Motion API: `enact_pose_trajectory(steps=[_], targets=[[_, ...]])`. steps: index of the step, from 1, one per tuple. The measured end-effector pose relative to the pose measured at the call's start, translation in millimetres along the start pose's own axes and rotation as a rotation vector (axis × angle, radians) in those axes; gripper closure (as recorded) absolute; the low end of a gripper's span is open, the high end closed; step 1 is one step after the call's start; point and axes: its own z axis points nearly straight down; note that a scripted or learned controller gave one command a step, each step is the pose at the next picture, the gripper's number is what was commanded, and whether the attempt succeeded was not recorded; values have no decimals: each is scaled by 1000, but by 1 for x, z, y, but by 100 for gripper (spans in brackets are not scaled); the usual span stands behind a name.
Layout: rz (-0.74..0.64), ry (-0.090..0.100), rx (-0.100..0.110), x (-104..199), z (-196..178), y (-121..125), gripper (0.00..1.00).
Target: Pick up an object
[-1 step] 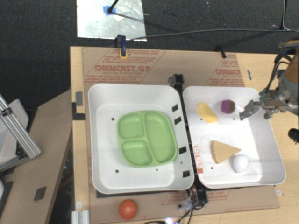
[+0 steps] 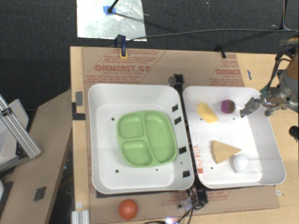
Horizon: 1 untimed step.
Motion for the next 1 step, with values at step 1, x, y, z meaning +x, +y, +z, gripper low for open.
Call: enact_pose_trajectory(steps=[1], targets=[[2,1,3,0,42,-3,0]])
